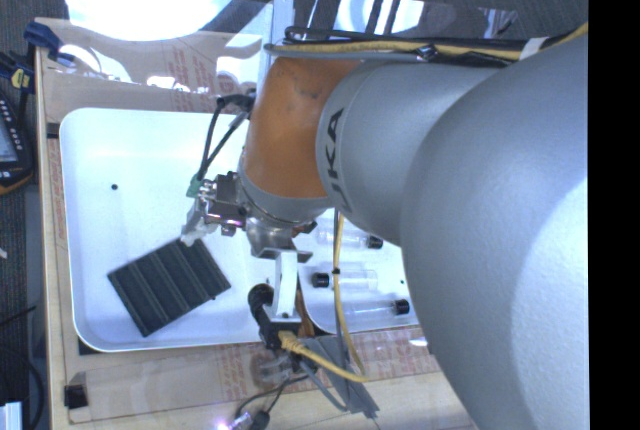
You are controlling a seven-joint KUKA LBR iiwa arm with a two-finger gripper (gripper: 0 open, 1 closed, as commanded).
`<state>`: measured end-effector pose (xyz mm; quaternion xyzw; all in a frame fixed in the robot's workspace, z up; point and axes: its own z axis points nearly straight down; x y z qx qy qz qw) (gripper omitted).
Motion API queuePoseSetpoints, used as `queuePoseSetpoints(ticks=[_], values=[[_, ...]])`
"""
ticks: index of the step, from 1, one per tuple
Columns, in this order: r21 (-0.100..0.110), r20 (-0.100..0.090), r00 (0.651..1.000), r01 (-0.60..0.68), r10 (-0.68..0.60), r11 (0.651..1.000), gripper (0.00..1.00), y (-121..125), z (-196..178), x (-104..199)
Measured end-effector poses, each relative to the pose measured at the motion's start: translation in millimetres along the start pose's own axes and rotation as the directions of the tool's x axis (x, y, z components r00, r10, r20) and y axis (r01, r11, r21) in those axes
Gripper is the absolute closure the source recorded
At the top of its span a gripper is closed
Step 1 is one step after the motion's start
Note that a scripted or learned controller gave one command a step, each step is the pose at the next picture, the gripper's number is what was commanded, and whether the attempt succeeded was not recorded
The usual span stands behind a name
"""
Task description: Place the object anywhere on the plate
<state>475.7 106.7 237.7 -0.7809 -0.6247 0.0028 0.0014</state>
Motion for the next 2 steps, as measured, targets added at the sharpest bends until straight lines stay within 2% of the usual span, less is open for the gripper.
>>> queuePoseSetpoints(ticks=[1,2], values=[[0.001,0.001,0.953,-0.304,0.304,0.953,1.00,37.5,50.2,53.4],[0.001,-0.001,0.841,-0.541,0.541,0.841,1.00,64.2,31.1,39.3]])
